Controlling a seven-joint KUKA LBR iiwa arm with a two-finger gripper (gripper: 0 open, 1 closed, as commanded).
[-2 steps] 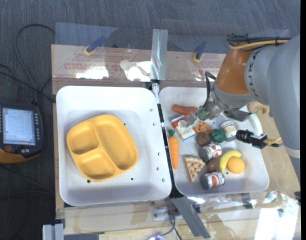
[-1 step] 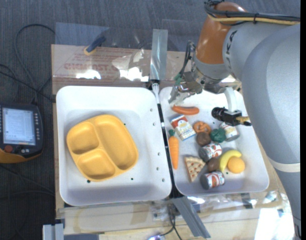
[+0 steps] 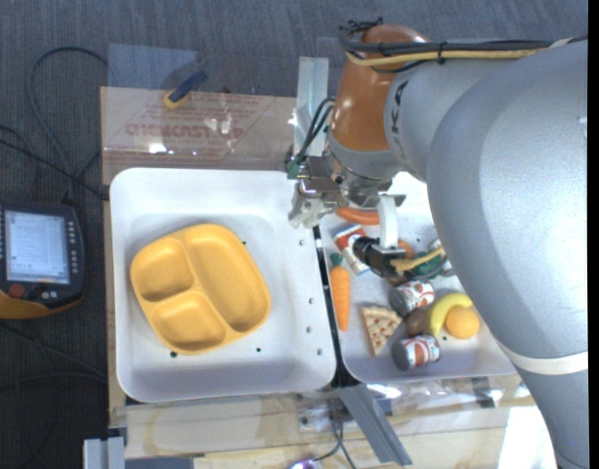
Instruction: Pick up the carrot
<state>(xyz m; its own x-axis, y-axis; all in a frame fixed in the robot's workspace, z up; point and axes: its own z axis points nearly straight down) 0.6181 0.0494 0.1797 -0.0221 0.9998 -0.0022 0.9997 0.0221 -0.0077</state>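
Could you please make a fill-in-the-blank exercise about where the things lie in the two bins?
1. The yellow tray lies in the ____ bin.
2. The carrot lies in the right bin, along its ____ wall.
3. The pizza slice lies to the ____ of the carrot.
4. The band on the arm above the wrist is ____.

Missing words: left; left; right; orange
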